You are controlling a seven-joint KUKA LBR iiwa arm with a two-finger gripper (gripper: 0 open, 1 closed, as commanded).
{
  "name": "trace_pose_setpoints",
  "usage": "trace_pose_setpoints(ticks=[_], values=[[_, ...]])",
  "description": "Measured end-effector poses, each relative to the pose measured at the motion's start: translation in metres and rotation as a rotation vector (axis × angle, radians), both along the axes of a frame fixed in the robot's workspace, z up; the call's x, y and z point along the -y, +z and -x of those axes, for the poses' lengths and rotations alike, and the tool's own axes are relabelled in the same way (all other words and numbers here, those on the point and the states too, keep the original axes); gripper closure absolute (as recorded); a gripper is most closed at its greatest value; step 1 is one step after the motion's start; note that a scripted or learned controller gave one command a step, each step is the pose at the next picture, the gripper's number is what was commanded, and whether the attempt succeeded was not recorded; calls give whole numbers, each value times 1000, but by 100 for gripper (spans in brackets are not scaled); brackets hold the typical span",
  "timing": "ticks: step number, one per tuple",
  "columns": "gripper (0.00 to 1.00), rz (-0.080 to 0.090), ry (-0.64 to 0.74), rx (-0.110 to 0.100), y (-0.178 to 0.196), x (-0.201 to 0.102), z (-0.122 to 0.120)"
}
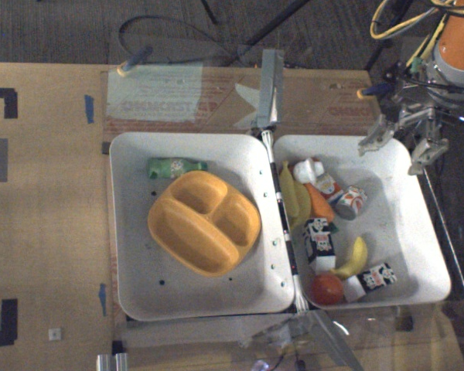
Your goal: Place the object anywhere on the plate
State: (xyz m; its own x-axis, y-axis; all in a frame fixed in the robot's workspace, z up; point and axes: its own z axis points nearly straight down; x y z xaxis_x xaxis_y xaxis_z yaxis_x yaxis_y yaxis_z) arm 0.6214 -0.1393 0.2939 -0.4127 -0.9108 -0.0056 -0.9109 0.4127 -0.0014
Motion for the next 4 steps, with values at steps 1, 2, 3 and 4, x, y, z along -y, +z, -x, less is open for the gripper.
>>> trace_pose_setpoints(ticks=[1, 2, 3, 4], values=[[0, 0, 208, 2, -18, -24, -46], [0, 2, 168, 4, 54, -7, -46], [0, 2, 178, 3, 143, -22, -46], [0, 0, 51, -4, 110, 17, -46]])
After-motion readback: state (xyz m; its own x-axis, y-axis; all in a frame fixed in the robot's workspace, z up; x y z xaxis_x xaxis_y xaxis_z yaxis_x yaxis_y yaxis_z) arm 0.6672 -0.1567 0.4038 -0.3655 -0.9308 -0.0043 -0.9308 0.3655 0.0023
